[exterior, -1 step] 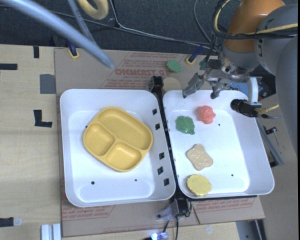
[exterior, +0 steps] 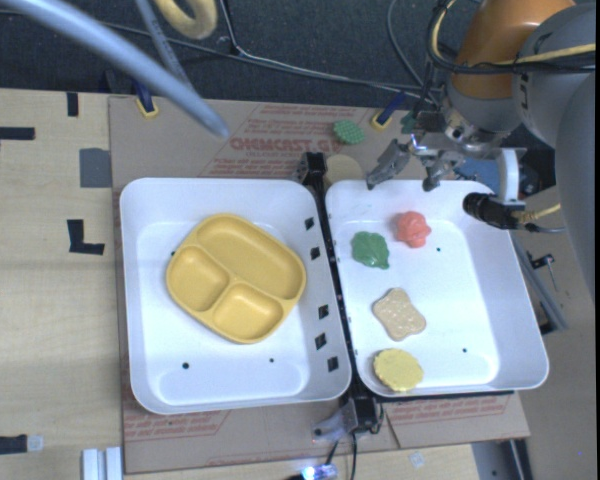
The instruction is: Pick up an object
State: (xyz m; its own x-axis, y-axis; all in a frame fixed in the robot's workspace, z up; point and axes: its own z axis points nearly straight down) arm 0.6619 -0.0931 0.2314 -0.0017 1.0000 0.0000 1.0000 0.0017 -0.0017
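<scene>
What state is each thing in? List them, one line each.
gripper: fingers apart, holding nothing, above the right bin's far edge.
yellow tray: flat in the left bin, compartments up.
pink piece: loose in the right bin.
green piece: loose.
tan cracker: flat.
yellow disc: flat, near edge.

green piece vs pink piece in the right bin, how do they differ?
Colour: the green piece is dark green, the pink piece salmon pink. Position: the green piece lies near the divider between the bins, the pink piece further right and nearer the gripper. Both are small, lumpy and lie loose, apart.
</scene>
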